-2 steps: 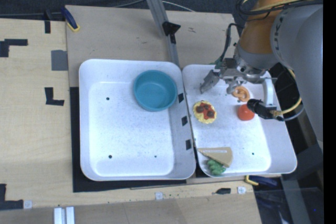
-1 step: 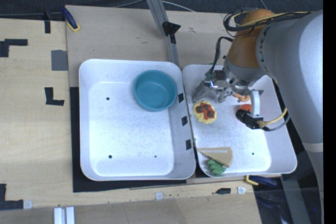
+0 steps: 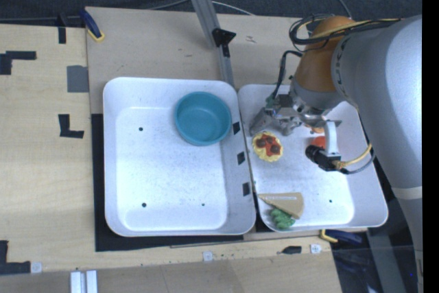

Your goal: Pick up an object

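My gripper [image 3: 275, 120] hangs low in the upper left part of the right bin [image 3: 357, 216], under the orange-banded wrist. Directly below it in the picture lies a small round yellow tart with red and dark topping [image 3: 267, 147], very close to the gripper's tip; whether they touch is unclear. A small red piece [image 3: 316, 143] lies to the right of the tart, partly behind the black fitting on the arm. Near the bin's front edge lie a tan wedge [image 3: 286, 202] and a green piece [image 3: 280, 218] beside it.
The left bin [image 3: 130, 175] holds a blue bowl [image 3: 202, 118] near its back right corner. A grey pole [image 3: 206, 10] slants down to the gap between the bins. The arm's bulky grey body [image 3: 391, 99] covers the right bin's right side.
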